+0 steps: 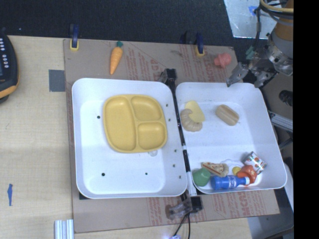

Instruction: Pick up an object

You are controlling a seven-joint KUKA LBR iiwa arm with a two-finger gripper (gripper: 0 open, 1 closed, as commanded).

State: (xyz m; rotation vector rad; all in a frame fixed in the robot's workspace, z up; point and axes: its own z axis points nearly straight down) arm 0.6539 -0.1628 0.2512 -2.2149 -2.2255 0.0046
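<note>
My gripper [247, 77] hangs over the far right corner of the right bin [259, 108], its two dark fingers spread apart with nothing between them. In that bin lie a tan bread roll [227, 114], a yellow piece [195, 110] and a beige curled pastry [190, 122]. Along the bin's near edge sit a pizza slice [214, 168], a green cup [201, 177], a blue bottle [227, 183], an orange toy [244, 172] and a red-and-white can [253, 161]. The bread roll is the item closest to the gripper, below and to its left.
The left bin [89, 173] holds a yellow divided plate [134, 122]. A toy carrot [115, 58] and a pink object [223, 59] lie on the cardboard behind the bins. Clamps [199, 45] stand on the far edge.
</note>
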